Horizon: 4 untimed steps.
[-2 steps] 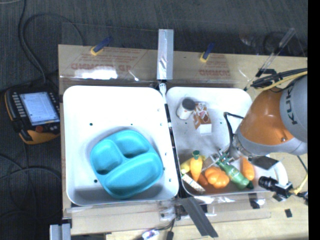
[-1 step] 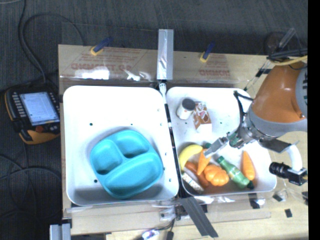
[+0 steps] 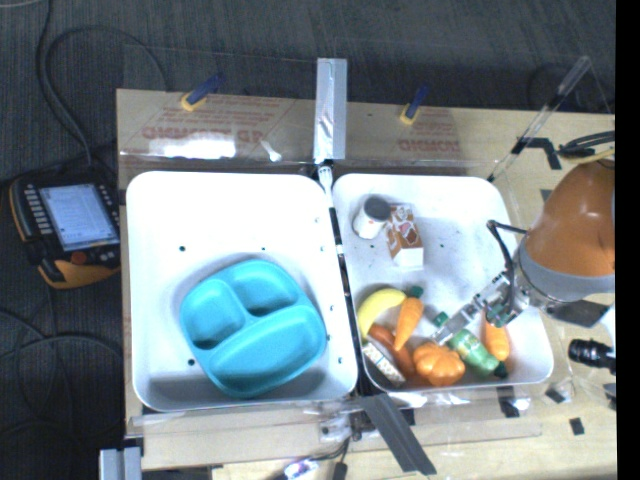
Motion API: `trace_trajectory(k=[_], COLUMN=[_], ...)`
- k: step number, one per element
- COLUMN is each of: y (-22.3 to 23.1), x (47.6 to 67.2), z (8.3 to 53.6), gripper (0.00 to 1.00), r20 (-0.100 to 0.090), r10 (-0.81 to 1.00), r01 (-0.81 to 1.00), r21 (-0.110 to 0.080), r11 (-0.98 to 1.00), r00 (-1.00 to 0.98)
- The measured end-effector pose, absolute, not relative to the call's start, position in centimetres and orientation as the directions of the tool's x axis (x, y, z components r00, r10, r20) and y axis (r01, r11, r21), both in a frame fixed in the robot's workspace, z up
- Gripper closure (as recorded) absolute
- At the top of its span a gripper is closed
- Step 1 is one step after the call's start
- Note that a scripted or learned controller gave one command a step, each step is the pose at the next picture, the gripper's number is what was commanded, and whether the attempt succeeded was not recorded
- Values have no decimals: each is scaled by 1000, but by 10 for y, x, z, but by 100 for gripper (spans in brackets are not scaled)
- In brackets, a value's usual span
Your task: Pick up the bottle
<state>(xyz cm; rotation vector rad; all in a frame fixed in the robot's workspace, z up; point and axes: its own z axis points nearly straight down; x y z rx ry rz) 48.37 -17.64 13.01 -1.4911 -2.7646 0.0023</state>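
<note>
The bottle is green and lies on its side near the front right of the right bin. It rests between an orange pumpkin-like toy and a small orange carrot. My gripper hangs low over the bin, just above and behind the bottle, at the end of the grey wrist coming in from the right. The wrist and its metal parts hide the spot where the gripper meets the objects, so I cannot see anything held.
The right bin also holds a banana, a second carrot, a brown item, a small carton and a white cup. A blue divided plate lies in the left bin. The arm's orange band looms at the right.
</note>
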Motion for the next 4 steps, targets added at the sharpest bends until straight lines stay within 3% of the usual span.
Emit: trace_trajectory(k=[1,2,3,4], y=[-174,-221,-219,-224], x=[485,487,489,559], z=[139,94,92,92], gripper=[100,100,100,100], r20=[2,-1,3,-11], r10=[835,879,953,915], r01=[835,879,953,915], r21=[2,6,10,11], r11=[551,477,302,404], r00=[-551,-477,-302,-404])
